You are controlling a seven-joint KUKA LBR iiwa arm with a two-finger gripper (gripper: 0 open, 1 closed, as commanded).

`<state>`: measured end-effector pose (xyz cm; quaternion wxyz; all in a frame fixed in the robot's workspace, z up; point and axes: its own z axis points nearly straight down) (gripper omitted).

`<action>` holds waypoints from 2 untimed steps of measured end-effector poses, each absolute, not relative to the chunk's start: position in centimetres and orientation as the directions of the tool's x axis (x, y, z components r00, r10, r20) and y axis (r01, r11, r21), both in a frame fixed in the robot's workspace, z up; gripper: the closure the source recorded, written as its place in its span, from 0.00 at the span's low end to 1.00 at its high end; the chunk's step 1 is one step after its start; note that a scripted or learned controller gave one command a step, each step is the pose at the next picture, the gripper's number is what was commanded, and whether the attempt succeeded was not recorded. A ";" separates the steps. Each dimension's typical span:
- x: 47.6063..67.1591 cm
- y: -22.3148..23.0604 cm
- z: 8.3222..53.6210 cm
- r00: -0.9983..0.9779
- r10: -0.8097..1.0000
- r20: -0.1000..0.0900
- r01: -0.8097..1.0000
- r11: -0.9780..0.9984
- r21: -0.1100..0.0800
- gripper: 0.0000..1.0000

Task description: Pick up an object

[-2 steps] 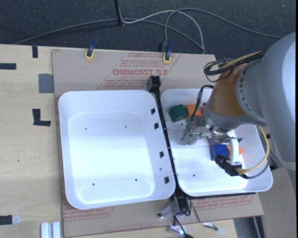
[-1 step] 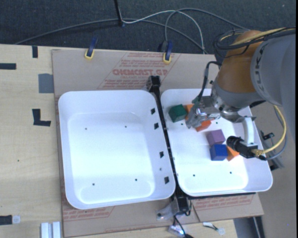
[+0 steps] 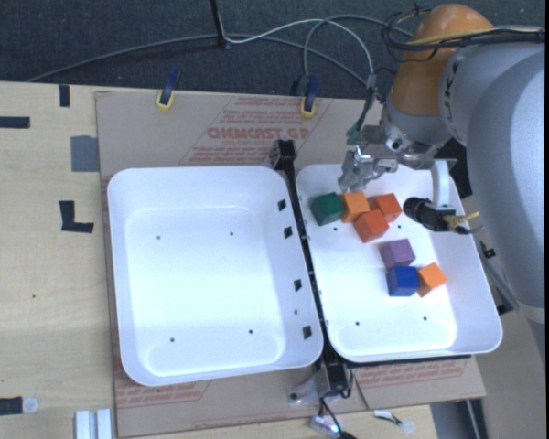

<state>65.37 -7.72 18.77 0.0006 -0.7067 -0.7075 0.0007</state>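
Note:
The right bin (image 3: 439, 337) holds several small blocks: a green one (image 3: 327, 209), an orange one (image 3: 356, 206), two red-orange ones (image 3: 371, 225) (image 3: 387, 207), a purple one (image 3: 398, 251), a blue one (image 3: 403, 281) and another orange one (image 3: 431, 277). My gripper (image 3: 358, 179) hangs over the bin's far left part, just above the green and orange blocks. Nothing shows between its fingers.
The left bin (image 3: 201, 273) sits beside the right one, with black clips (image 3: 297, 245) along the shared edge. Both bins rest on a cardboard sheet (image 3: 220, 131). Cables (image 3: 284, 35) run behind, and the arm's grey body (image 3: 508, 154) covers the right side.

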 end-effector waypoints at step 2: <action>63.9 -10.0 11.1 0.053 0.999 -0.001 0.999 -0.053 0.008 0.00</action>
